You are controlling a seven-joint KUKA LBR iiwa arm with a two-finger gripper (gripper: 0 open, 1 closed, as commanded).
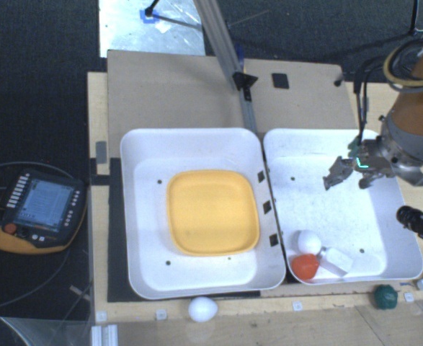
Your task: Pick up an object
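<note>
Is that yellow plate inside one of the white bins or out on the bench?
Inside. The yellow plate lies flat on the floor of the left bin, its walls all around it.

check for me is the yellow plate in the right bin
No, the yellow plate lies flat in the left bin, across the divider from the right bin.

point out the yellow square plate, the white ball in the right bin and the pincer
yellow square plastic plate (213, 213), camera view, centre of its flat face
small white ball (309, 241), camera view, top of its round surface
pincer (353, 174), camera view, midway between its fingertips
</note>
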